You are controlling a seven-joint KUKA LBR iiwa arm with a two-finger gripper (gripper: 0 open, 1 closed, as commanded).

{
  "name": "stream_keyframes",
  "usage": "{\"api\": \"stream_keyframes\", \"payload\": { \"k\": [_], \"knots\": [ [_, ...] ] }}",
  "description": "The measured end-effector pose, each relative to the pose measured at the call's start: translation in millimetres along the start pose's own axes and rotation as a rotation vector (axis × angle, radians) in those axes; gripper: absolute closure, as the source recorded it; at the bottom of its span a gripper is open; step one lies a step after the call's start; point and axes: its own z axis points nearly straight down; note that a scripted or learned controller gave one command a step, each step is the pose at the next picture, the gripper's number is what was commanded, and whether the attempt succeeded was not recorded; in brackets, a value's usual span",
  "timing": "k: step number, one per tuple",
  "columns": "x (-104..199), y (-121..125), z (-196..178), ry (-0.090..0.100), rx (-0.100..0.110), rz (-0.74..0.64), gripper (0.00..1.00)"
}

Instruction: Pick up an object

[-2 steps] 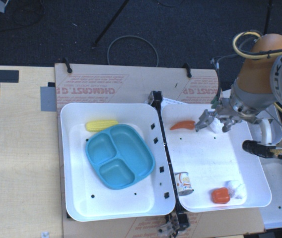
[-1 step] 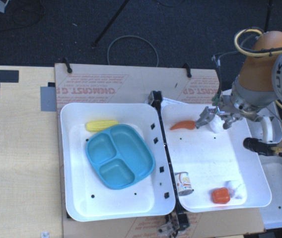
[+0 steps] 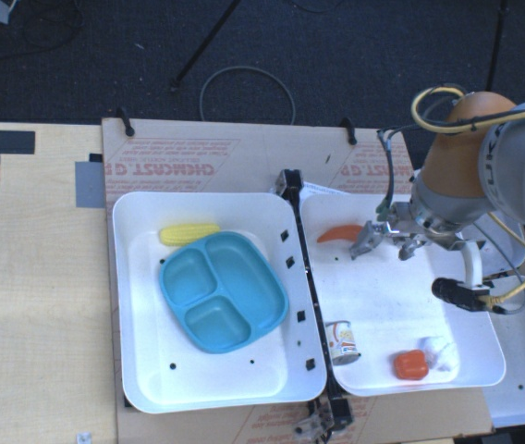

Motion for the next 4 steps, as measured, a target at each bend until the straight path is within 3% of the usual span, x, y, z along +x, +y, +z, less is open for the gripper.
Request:
{"api": "stream_keyframes", "payload": {
  "k": [1, 2, 4],
  "knots": [
    [2, 0, 54, 0.000, -0.002, 0.000, 0.00],
    [0, 0, 41, -0.001, -0.004, 0.003, 1.00],
    [-13, -3, -61, -0.002, -0.010, 0.008, 1.00]
  ]
}}
